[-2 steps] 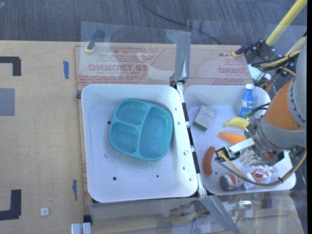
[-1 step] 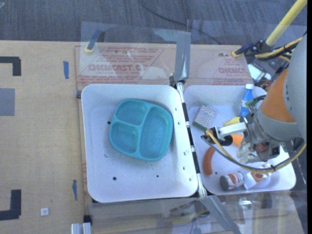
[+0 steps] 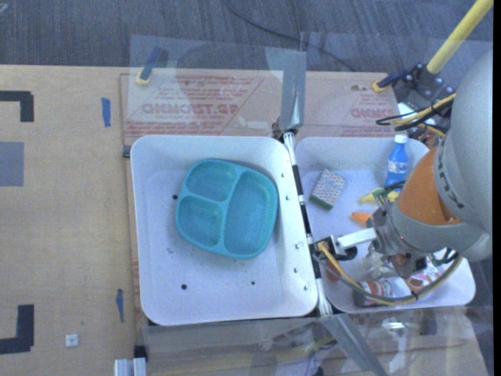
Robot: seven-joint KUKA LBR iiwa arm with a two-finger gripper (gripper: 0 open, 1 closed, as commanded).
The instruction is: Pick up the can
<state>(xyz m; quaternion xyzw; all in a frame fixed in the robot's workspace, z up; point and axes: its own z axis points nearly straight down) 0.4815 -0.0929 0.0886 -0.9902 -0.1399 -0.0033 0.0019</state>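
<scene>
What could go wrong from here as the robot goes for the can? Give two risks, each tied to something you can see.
1. The can seems to lie on its side close to the near wall of the right-hand bin, partly under the pincer; it could roll, or the wall could block a grasp.
2. The bottle stands upright beside the arm; a swing could knock it over.

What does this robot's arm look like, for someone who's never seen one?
It is one thick arm made of smooth, rounded grey shells, like fat tube segments joined end to end. A bright orange band rings it just above the wrist. Below that, a grey collar narrows to the gripper, a smaller, cluttered metal part with thin cables looping beside it. No lettering can be read.
</scene>
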